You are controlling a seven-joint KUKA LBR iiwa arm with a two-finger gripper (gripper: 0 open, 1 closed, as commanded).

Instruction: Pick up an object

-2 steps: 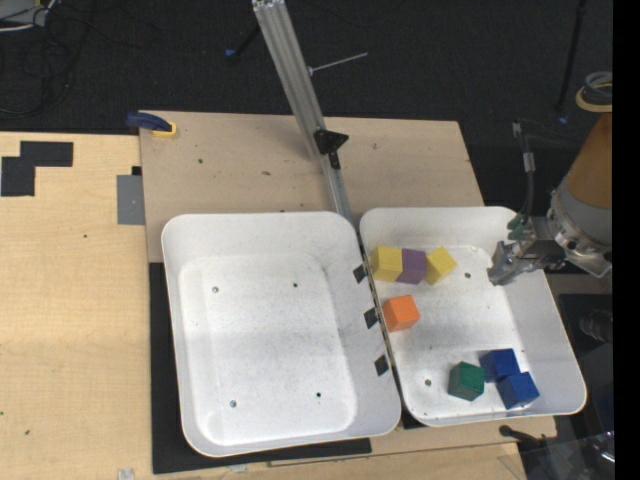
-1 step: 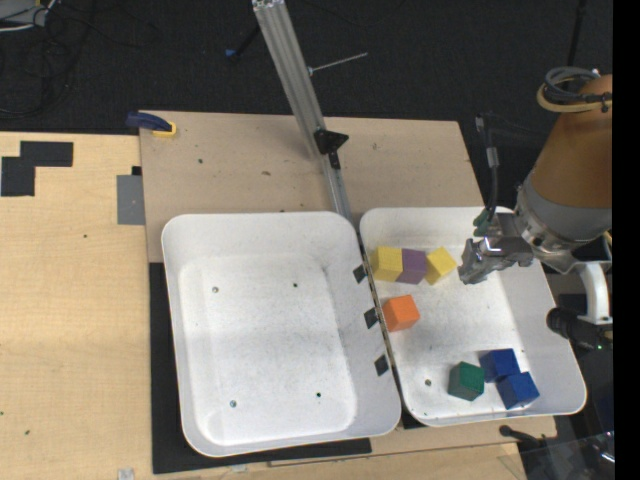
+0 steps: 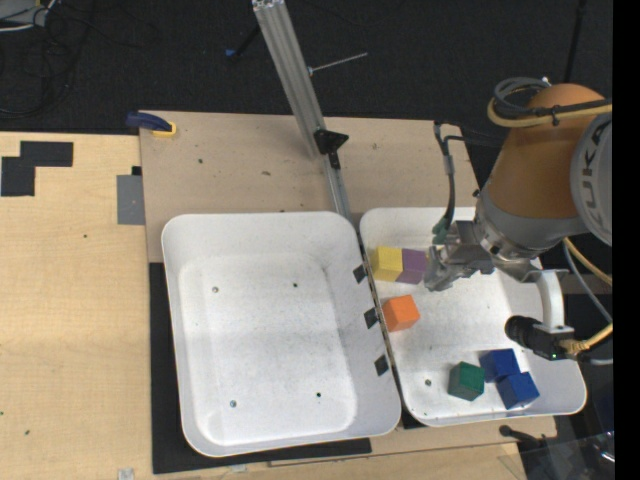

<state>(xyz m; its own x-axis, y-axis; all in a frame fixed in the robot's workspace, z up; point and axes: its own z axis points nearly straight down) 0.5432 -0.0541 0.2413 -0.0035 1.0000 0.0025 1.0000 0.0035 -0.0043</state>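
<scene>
- The end effector (image 3: 446,266) was seen low in the right bin (image 3: 560,400), beside the purple cube (image 3: 413,266); its spread could not be told.
- A centred, vertical approach was judged best, clear of the touching yellow cube (image 3: 387,263).

Robotics lab or test cell, judging by fittings. Industrial arm (image 3: 545,168), grey with orange band, reaching in from right over plywood bench (image 3: 240,163). Two shallow white bins (image 3: 200,243) sitting side by side on bench, right one holding coloured toy blocks (image 3: 388,263) (yellow, purple, orange, green, blue). Aluminium extrusion post (image 3: 295,73) rising at slant behind bins. Loose cables (image 3: 30,8) lying on dark floor at top left, possibly power leads, too dim for telling.
</scene>
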